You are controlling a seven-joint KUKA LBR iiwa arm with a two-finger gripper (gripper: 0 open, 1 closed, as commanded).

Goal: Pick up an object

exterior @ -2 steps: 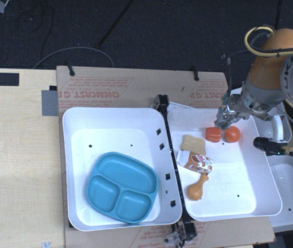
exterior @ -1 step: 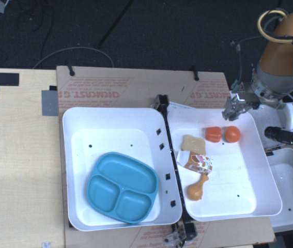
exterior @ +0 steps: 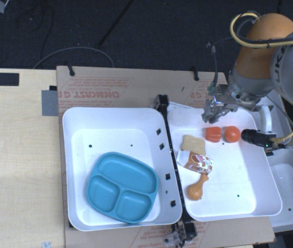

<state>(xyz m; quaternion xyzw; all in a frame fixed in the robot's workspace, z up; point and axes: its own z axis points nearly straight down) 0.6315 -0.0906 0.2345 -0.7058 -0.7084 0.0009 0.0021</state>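
Note:
My gripper (exterior: 211, 113) hangs over the far part of the right bin (exterior: 249, 200), just above and left of a red-orange block (exterior: 213, 134). A round red tomato-like piece (exterior: 232, 134) sits right beside that block. Nearer the bin's left wall lie a tan slice of bread (exterior: 193, 143), a small printed packet (exterior: 198, 163) and an orange-brown drumstick toy (exterior: 197, 188). Nothing shows between the fingers.
The left bin (exterior: 79, 138) holds a blue divided plate (exterior: 121, 187). A black divider bar (exterior: 168, 154) runs between the two bins. The near right part of the right bin is bare white floor.

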